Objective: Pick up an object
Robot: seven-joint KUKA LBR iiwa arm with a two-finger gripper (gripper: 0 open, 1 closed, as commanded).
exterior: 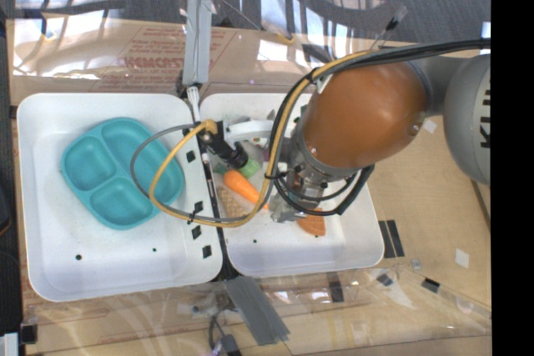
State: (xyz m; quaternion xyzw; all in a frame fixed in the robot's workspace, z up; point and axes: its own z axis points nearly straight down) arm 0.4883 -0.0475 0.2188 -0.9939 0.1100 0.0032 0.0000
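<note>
Reckon the orange carrot (242, 186) in the right bin (355, 244) light, stiff, likely slick, take across its thick middle, yet cannot tell the gripper's (294, 208) spread.

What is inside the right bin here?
In the right bin, an orange carrot-like piece lies near the left wall and another orange piece peeks out below the arm. It covers the bin's middle, so anything beneath is hidden.
</note>
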